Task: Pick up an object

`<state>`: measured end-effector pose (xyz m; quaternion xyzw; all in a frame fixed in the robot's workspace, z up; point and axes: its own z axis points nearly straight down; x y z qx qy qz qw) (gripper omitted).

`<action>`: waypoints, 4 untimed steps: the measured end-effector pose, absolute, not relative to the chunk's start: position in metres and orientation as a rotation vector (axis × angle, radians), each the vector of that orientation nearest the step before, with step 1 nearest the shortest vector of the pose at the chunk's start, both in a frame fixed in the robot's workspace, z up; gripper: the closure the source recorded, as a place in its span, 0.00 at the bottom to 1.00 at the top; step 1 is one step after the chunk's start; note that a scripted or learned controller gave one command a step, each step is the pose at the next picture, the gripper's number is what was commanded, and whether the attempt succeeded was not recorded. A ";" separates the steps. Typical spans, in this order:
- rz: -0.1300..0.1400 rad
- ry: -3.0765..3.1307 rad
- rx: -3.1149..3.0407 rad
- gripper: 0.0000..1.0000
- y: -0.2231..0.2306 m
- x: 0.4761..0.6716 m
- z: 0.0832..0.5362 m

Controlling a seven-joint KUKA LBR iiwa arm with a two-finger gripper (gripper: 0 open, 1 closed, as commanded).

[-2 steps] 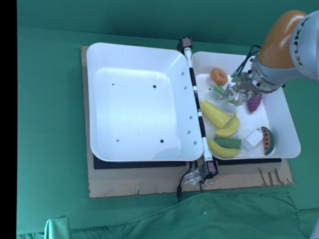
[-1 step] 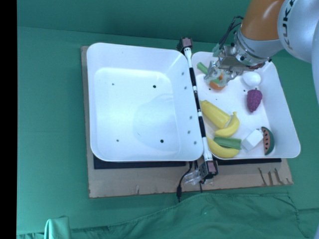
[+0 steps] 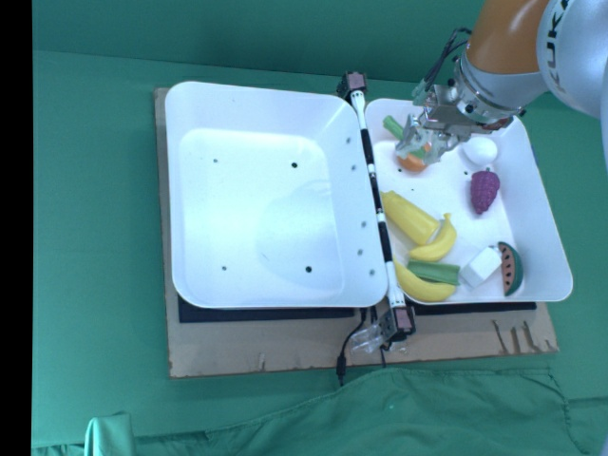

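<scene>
My gripper point(image 3: 423, 141) is down in the back left part of the right bin point(image 3: 546, 245), right over an orange carrot point(image 3: 411, 162) with a green top point(image 3: 392, 124). The gripper's body hides part of the carrot, which seems to rest on the bin floor. Just to the right lie a white egg point(image 3: 480, 150) and a purple grape bunch point(image 3: 484, 190).
Nearer the front of the right bin lie a yellow corn cob point(image 3: 408, 215), two bananas point(image 3: 436, 246) point(image 3: 423, 286), a green pod point(image 3: 434, 272), a white cube point(image 3: 480, 266) and a watermelon slice point(image 3: 511, 268). The left bin point(image 3: 190, 122) adjoins, with a divider rail point(image 3: 373, 183) between.
</scene>
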<state>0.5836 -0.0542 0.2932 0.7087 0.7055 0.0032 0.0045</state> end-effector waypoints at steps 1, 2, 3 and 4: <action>0.013 2.223 2.211 1.00 0.013 0.582 0.326; 0.007 2.220 2.216 1.00 0.055 0.618 0.307; 0.012 2.207 2.220 1.00 -0.001 0.691 0.349; 0.008 2.220 2.216 1.00 0.048 0.701 0.347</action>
